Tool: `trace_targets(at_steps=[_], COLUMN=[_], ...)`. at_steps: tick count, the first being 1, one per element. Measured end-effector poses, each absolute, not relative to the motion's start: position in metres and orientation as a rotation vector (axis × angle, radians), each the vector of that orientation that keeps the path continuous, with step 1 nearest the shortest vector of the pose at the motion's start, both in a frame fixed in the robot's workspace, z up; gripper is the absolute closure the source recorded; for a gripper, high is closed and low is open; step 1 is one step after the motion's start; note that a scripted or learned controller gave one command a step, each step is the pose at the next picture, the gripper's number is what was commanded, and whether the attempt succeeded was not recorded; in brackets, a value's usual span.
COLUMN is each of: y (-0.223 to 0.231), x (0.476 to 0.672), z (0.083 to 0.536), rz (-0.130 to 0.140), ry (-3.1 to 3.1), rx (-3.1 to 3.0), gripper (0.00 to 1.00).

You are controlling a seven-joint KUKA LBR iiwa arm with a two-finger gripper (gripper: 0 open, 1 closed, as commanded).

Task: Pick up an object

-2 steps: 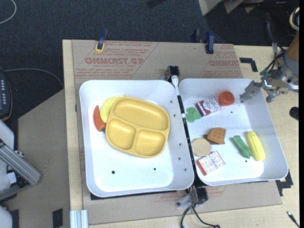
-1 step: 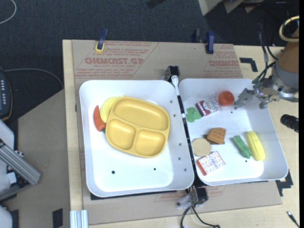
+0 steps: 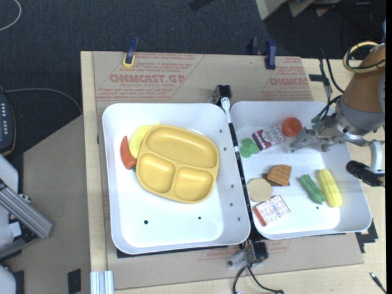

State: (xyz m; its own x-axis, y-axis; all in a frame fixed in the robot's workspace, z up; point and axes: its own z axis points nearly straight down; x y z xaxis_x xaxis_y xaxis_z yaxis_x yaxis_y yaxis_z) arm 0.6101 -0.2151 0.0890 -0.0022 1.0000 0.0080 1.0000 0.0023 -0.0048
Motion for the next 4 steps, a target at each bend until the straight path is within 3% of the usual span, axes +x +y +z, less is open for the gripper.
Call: trace_targets(at_steps=[1,2,3,4], y=[-0.213,-0.214,-0.216,-0.218], x=[0.611,0.612,0.603,0.607], z=[0.085,0.097,0.150,0.194], rz=[-0.003,-0.004,-0.004,-0.004], ry=[-2.221,-2.224,-2.226,-2.227], rx=[-2.216,-2.220,-2.227,-2.226], gripper=[0.00,1.00,1.00,1.00])
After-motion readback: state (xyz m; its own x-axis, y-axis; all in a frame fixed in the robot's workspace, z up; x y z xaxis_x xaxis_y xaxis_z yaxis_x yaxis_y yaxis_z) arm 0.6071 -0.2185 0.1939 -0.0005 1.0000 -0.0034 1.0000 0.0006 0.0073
